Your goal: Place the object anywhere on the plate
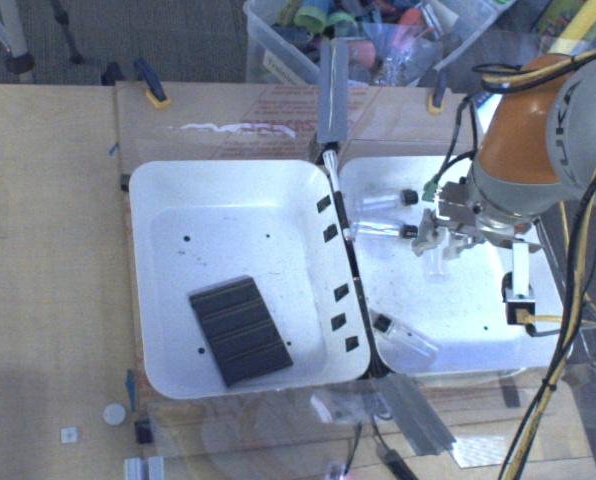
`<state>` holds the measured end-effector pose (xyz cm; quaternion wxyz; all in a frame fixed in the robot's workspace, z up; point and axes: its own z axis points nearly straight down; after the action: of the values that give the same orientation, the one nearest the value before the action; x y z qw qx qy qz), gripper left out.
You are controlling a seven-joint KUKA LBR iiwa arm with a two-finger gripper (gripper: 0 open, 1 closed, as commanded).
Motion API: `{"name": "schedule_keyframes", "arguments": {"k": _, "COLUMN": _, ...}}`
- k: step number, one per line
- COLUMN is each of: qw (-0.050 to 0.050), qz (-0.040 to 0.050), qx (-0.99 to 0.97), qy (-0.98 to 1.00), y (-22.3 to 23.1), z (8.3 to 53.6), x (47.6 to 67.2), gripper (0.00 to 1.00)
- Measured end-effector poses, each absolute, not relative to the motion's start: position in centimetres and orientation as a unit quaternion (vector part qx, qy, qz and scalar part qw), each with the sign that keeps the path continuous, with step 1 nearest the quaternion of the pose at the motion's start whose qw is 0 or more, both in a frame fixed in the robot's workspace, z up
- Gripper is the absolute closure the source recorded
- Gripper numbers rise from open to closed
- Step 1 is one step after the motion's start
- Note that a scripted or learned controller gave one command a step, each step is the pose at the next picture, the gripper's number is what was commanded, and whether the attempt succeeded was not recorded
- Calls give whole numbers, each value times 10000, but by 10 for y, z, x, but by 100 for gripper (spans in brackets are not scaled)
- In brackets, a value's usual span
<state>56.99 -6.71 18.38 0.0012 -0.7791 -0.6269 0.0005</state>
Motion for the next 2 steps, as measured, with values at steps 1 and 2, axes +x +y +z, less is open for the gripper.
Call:
{"name": "schedule_keyframes", "arguments": {"k": 1, "qw": 6, "qz": 6, "qx": -7924, "qy": -6101, "y": 21, "z": 184, "x": 609, "gripper": 100}}
{"name": "schedule_keyframes", "arguments": {"k": 2, "qw": 22, "qz": 15, "qx": -6389, "qy": -7693, "y": 90, "z": 200, "x": 577, "gripper": 100}}
